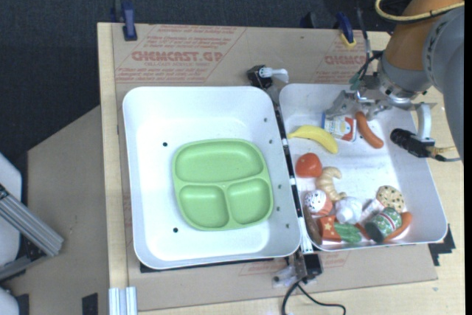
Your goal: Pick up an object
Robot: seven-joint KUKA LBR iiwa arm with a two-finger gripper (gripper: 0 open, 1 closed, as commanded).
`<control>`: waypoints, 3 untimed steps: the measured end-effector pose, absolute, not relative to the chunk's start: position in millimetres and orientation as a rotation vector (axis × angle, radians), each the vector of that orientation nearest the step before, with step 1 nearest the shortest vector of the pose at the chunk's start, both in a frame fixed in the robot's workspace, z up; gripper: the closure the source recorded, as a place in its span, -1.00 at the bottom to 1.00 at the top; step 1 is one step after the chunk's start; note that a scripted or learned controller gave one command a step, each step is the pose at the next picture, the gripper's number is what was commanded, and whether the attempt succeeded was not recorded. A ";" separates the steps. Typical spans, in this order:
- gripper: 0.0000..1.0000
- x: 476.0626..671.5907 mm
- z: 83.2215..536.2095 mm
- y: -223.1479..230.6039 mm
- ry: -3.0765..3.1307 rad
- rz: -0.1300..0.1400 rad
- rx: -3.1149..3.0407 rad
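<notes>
Cam view: gripper (355, 105) low over the right bin's (435, 195) far end, by the sausage (369, 130).

Fingers spread a little, astride a small white carton (339, 126); can't tell if they grip it. Carton sits just beyond the banana (316, 137), sausage touching its other side. Prob. light, stiff, smooth-sided, so take it across the flat faces, mid-body. Rest of toy food heaped at bin's near end, well clear of banana. Green tray (221, 182) in left bin (147, 129).

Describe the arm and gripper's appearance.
The arm is grey with a rounded orange band above the wrist and a yellow cable looped over the top. The gripper is a small metallic grey assembly below a pale ring. A black part with a thin cable sticks out beside it.
</notes>
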State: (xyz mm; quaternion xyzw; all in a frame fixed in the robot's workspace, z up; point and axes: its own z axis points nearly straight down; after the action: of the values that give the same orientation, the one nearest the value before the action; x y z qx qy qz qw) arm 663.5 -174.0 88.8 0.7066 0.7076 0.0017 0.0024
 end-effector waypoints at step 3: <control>-1.00 622.9 195.4 -107.3 2.226 -0.003 2.223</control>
State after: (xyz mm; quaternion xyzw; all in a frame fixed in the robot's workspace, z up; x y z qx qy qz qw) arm 622.9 -107.3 195.4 0.7066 0.7076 -0.0010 -0.0022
